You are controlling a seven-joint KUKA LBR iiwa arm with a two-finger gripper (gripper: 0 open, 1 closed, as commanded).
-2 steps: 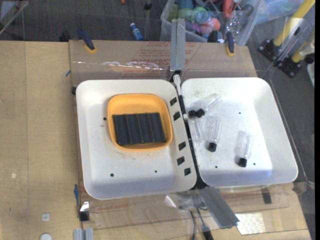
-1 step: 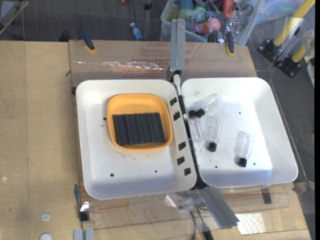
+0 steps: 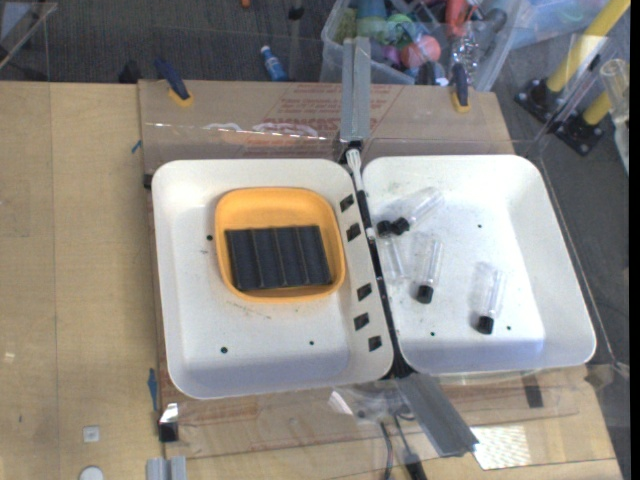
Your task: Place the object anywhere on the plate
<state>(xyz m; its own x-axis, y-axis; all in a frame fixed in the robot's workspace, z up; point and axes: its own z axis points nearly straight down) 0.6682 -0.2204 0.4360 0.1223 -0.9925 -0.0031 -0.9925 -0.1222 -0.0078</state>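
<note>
An orange plate [image 3: 232, 211] sits in the left bin [image 3: 190, 318], and a dark ribbed block [image 3: 279, 257] lies flat on it. In the right bin [image 3: 540, 308] lie several clear plastic vials with black caps: one [image 3: 411, 211] near the divider at the top, one [image 3: 428, 266] in the middle, a fainter one [image 3: 395, 262] beside it, and one [image 3: 487, 295] further right.
A divider with black clips [image 3: 363, 293] runs between the two bins. A clear tub of colourful toys [image 3: 420, 13] stands beyond the bench at the back. Blue clamps [image 3: 177, 86] hold the cardboard at the far edge.
</note>
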